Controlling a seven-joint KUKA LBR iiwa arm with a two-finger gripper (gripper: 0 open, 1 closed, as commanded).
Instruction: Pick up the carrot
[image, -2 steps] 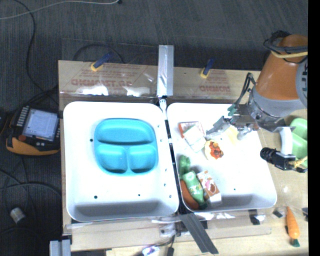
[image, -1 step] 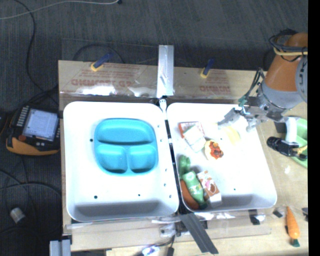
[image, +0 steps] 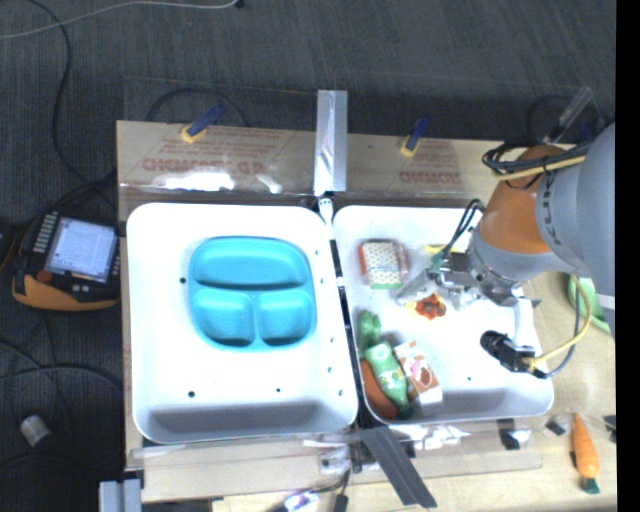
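The carrot (image: 377, 388) lies in the right bin's (image: 500, 395) near-left corner (beside green packets (image: 385, 362)), well apart from the tool (image: 440, 290) hovering mid-bin over a small red item (image: 431, 305), its opening impossible to tell.

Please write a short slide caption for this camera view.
Gripper over the right bin; blue tray in the left.

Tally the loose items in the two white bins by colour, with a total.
Blue: 1, the divided tray in the left bin.
Green: 1, a packet.
Orange-brown: 1, likely the carrot.
Red and white: 2, a checked packet and a small carton.
Red: 1, a small piece.
Total: 6
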